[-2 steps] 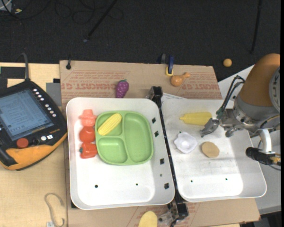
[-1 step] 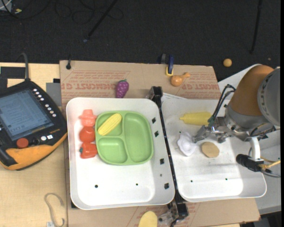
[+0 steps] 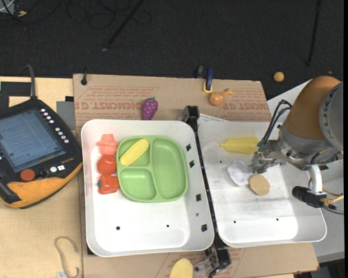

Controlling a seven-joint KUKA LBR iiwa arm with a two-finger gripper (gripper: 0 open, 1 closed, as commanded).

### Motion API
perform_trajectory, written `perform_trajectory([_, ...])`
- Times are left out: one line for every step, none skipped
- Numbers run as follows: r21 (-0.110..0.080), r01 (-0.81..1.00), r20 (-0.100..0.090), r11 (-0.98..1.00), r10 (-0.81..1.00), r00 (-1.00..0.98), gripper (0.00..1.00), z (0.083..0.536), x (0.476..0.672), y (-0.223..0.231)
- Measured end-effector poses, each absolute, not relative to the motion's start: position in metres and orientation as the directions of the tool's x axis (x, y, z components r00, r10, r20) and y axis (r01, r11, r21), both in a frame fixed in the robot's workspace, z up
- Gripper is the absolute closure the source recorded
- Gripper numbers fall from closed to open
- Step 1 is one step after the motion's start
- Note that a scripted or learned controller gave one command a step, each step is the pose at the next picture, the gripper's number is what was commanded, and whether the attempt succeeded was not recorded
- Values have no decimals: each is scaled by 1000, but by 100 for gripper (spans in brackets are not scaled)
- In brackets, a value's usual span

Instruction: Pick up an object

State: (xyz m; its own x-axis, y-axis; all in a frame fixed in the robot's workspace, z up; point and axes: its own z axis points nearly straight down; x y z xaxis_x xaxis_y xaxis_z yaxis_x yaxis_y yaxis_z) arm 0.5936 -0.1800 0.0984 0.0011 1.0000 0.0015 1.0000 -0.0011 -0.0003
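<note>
In the right bin [image 3: 278,227] lie a yellow toy [image 3: 240,145] near the back, a crumpled white piece [image 3: 239,173] in the middle and a tan round piece [image 3: 258,185] beside it. My gripper [image 3: 260,158] reaches down into this bin from the right. It sits just above the tan piece, to the right of the white piece and below the yellow toy's right end. Its dark tip is small and partly hidden by the wrist. Nothing visibly hangs from it.
The left bin [image 3: 139,230] holds a green divided plate [image 3: 153,169] with a yellow corn cob [image 3: 133,151], and red-orange toys [image 3: 107,164] beside it. On the cardboard behind lie purple grapes [image 3: 149,108] and an orange pear [image 3: 219,97]. A teach pendant [image 3: 26,146] sits at far left.
</note>
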Motion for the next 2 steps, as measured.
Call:
perform_trajectory([3, 1000, -1, -2, 1000, 2, 100, 151, 595, -189])
perform_trajectory([3, 1000, -1, -2, 1000, 2, 100, 199, 598, -197])
